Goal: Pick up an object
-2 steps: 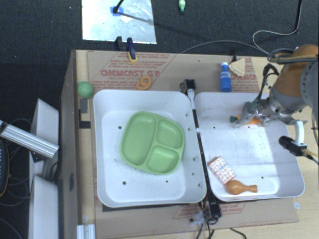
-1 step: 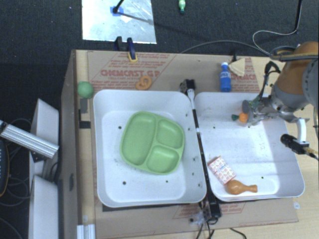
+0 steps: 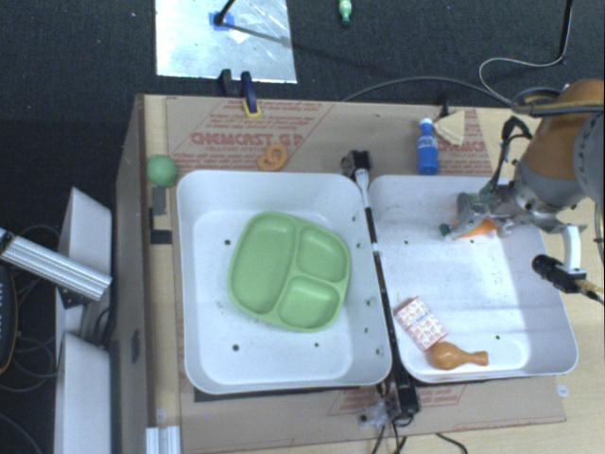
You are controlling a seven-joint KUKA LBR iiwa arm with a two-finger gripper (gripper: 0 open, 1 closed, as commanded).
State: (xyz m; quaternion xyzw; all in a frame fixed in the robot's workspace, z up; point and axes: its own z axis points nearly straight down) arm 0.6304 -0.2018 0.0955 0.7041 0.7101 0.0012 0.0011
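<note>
While the pincer sits low in the right bin, at its far side, an orange object lies right at its tips; whether it is gripped, I cannot tell (the wrist blocks much). Judging by this, the grasp is under way; next comes a straight lift.

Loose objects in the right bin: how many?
3: an orange piece under the end effector, a patterned packet and a tan gourd-shaped toy near the front. More may be hidden.
</note>
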